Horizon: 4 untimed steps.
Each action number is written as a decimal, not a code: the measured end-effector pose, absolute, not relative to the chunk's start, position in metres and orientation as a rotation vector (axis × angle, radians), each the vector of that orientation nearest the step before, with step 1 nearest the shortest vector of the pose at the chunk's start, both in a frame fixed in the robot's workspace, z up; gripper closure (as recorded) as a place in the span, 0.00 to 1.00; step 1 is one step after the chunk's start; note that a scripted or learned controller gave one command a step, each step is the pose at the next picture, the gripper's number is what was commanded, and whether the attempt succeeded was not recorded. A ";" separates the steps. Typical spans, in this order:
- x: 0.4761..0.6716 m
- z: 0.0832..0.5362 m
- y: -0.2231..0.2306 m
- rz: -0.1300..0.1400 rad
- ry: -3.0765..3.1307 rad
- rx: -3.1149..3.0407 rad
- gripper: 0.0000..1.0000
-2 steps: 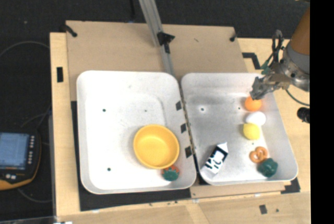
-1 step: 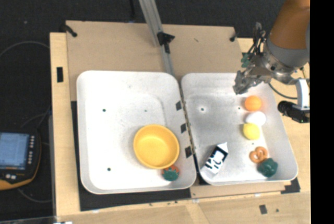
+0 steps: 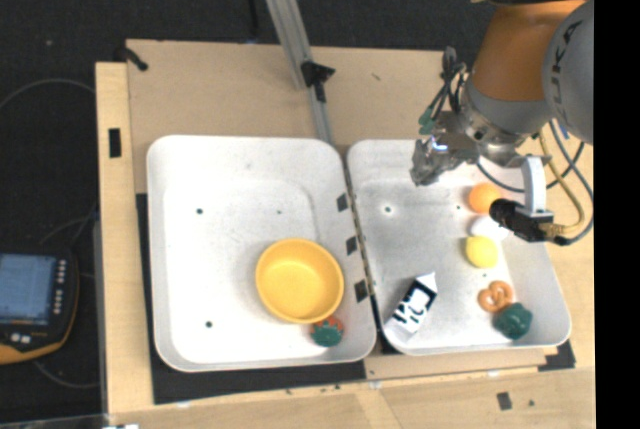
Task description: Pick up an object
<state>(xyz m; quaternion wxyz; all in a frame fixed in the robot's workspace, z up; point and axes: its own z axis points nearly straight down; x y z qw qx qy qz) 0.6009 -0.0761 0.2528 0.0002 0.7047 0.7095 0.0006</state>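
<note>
From my remote station: the gripper [image 3: 430, 162] hangs over the right bin's [image 3: 400, 217] far edge; I cannot tell how its jaws stand. An orange ball [image 3: 482, 198], lemon [image 3: 482, 251], pretzel [image 3: 495, 296] and green toy [image 3: 515, 321] line that bin's right side.
</note>
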 end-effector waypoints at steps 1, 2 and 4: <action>0.603 0.258 -0.017 0.006 2.230 2.211 1.00; 0.616 0.262 0.039 0.005 2.231 2.211 1.00; 0.615 0.248 0.085 -0.002 2.225 2.219 0.00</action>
